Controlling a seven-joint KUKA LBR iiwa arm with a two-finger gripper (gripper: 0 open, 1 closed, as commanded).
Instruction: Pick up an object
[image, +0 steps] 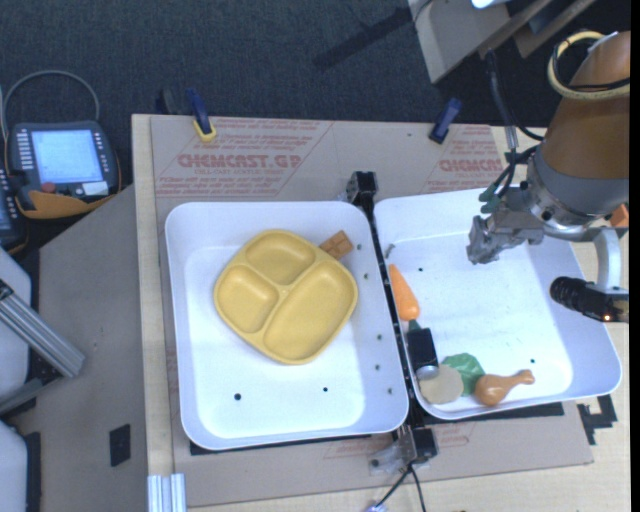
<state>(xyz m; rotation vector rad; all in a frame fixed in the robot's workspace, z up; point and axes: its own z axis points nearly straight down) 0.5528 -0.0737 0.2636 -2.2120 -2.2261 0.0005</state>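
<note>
1. The gripper (487, 243) was positioned over the upper part of the right bin (560, 310), above bare white floor, with the arm (590, 130) entering from the right.
2. Whether the gripper was released or clenched could not be told from the camera view; nothing was seen held by it.
3. No object had been lifted. All candidate objects were observed lying in the bins, so the pick was judged as not yet made.
4. In the right bin, an orange carrot (403, 291) was located along the left wall, well apart from the gripper.
5. Below the carrot, a black block (421, 348) was found, and just below that a pale round piece (440, 385), a green item (464, 367) and a brown drumstick-shaped toy (502, 384) were clustered at the lower left corner.
6. In the left bin (200, 390), a yellow divided plate (286, 295) was resting, with a small brown piece (336, 243) touching its upper right edge.
7. Remaining work was judged to be: selection of a target, travel toward it, descent, closure and lift.
</note>
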